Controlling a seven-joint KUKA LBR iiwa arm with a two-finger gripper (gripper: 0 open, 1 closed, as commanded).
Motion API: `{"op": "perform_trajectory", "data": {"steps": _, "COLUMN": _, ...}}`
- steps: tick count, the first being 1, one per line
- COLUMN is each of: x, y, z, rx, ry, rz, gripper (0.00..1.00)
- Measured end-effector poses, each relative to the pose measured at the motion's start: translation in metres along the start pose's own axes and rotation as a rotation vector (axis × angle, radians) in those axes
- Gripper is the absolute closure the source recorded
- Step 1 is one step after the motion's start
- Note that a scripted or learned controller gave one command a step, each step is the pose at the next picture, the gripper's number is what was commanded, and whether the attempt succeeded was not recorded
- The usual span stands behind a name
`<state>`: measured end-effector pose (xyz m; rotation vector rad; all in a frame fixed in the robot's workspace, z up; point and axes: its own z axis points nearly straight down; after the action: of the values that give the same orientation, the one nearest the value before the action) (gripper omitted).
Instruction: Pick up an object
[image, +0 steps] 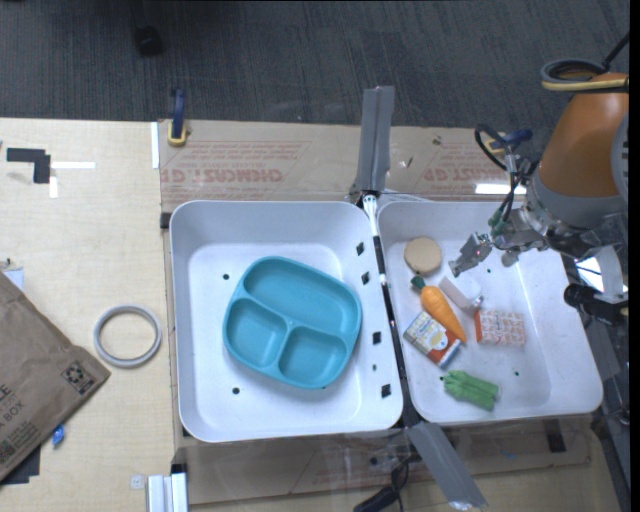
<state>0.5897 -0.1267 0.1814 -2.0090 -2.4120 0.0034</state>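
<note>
In the right bin (560, 400) lie a round tan biscuit (423, 255), an orange carrot (441, 310), a small juice carton (431, 338), a pink wafer packet (499, 327), a green vegetable piece (471, 389) and a small pale stick (460, 296). My gripper (487, 258) hangs over the bin's upper middle, right of the biscuit and above the pale stick. It stands open, and I see nothing between its fingers. The grey arm with its orange band (584, 145) comes in from the upper right.
The left bin (190, 330) holds a blue divided plate (292, 321). A roll of tape (127, 334) and a cardboard box (35, 375) lie on the bench to the left. A grey divider bar (376, 135) stands between the bins at the back.
</note>
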Motion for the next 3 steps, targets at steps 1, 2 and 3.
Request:
{"op": "perform_trajectory", "data": {"steps": 1, "x": 0.033, "y": -0.028, "z": 0.081, "rx": -0.002, "ry": 0.000, "rz": 0.112, "gripper": 0.00}}
{"op": "perform_trajectory", "data": {"steps": 2, "x": 0.032, "y": -0.028, "z": 0.072, "rx": -0.003, "ry": -0.001, "rz": 0.116, "gripper": 1.00}}
{"op": "perform_trajectory", "data": {"steps": 3, "x": 0.066, "y": 0.021, "z": -0.016, "rx": -0.002, "ry": -0.002, "rz": 0.329, "gripper": 1.00}}
